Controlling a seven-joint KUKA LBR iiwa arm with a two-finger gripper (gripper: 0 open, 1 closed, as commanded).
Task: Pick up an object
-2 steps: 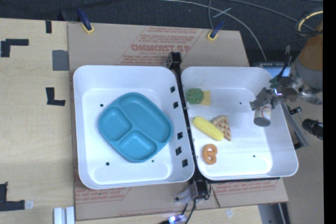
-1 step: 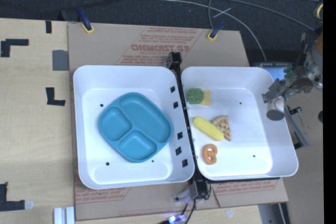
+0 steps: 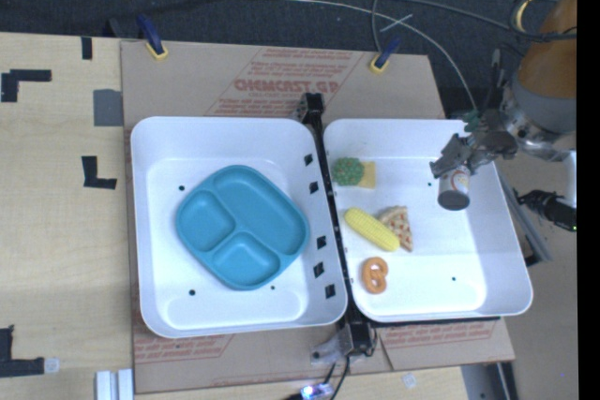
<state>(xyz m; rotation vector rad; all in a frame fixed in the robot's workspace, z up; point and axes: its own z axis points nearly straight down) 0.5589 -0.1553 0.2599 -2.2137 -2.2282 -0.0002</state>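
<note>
Though we cannot tell whether the tool [image 3: 457, 166] is open or closed, we see the corn [image 3: 371, 229] in the bin [image 3: 469, 248] beneath it, down-left of the tool, its long axis crosswise to our likely approach.

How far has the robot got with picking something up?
Done: nothing looks lifted yet. The corn, pizza slice, pretzel and broccoli all lie on the floor of the right bin. In hand: the gripper hangs over that bin's right side, apart from them. Left: reach one piece, close on it and lift it.
</note>
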